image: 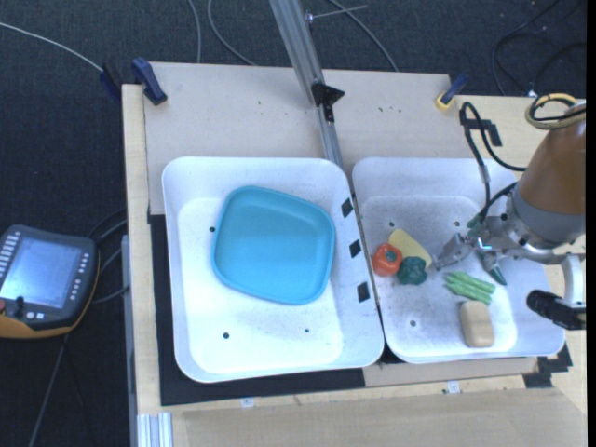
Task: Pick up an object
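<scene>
The right bin (428, 182) holds several small objects. A yellow wedge (410, 245), an orange-red piece (386, 259) and a dark teal lump (413, 271) lie clustered near its middle. To their right lies a green pod (468, 287), and a tan block (476, 324) sits closer to the front. My gripper (471, 260) reaches in from the right and hangs just over the far end of the green pod. It is open, one finger pointing left toward the teal lump and the other to the right. Nothing sits between the fingers.
The left bin (186, 250) carries a blue square plate (274, 243). A metal pole (298, 40) slants down to the divider between the bins. Cables (480, 138) hang near the arm. A teach pendant (42, 277) lies off the bench at the left.
</scene>
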Controlling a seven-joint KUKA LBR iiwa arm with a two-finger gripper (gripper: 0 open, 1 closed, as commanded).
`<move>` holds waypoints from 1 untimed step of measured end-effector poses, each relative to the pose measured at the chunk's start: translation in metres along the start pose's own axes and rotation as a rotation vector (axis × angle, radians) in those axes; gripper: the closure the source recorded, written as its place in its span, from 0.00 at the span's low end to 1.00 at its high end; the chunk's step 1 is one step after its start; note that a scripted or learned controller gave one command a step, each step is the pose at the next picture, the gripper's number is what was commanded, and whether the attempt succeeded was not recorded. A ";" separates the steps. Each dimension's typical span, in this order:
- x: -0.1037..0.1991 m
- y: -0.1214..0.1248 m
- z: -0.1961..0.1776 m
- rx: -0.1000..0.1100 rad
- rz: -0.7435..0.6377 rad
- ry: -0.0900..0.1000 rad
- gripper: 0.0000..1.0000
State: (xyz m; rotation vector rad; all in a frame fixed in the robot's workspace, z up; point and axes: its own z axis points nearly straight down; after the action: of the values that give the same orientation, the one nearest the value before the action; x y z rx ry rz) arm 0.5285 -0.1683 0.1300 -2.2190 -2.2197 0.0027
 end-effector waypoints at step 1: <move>0.000 -0.001 0.036 -0.001 0.000 0.000 0.00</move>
State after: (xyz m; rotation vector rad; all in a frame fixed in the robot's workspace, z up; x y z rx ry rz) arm 0.5278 -0.1680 0.0940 -2.2193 -2.2202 0.0023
